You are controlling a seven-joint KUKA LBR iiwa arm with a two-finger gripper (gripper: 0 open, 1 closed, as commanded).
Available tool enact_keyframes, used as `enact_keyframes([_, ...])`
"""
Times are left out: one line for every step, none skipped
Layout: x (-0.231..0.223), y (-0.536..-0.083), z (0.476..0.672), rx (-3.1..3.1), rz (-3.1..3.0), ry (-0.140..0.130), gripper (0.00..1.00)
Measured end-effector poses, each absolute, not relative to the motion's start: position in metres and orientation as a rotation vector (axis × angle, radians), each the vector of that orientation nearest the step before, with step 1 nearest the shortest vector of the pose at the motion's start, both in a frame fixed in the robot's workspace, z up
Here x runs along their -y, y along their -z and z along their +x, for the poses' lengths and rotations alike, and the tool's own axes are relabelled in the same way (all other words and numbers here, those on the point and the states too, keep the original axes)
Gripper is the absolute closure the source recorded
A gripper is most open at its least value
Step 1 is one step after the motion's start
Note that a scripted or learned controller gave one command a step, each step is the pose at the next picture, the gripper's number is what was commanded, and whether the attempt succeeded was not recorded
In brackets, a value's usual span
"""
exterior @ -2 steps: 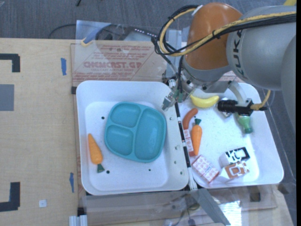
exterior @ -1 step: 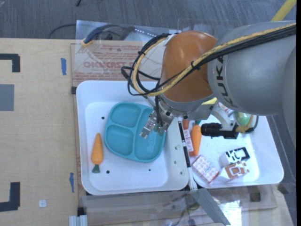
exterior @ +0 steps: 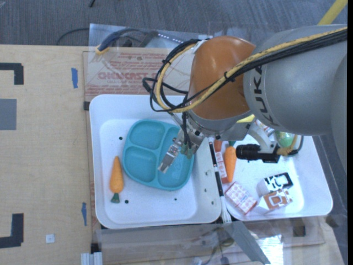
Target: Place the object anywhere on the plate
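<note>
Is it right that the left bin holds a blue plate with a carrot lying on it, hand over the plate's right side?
Not quite. In the camera view the carrot lies on the left bin's floor, just left of the plate, not on it. The rest holds: the plate is blue, and the hand is over its right side.

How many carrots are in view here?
2. One carrot lies in the left bin, left of the plate; another carrot in the right bin. The arm may hide more.
</note>
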State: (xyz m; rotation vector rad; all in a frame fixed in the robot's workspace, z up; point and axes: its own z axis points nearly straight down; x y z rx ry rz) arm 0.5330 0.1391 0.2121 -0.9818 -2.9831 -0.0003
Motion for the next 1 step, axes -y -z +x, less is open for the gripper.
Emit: enact_keyframes([-0.1401,-0.2210,0.5343,2.984,-0.982,0.003,1.00])
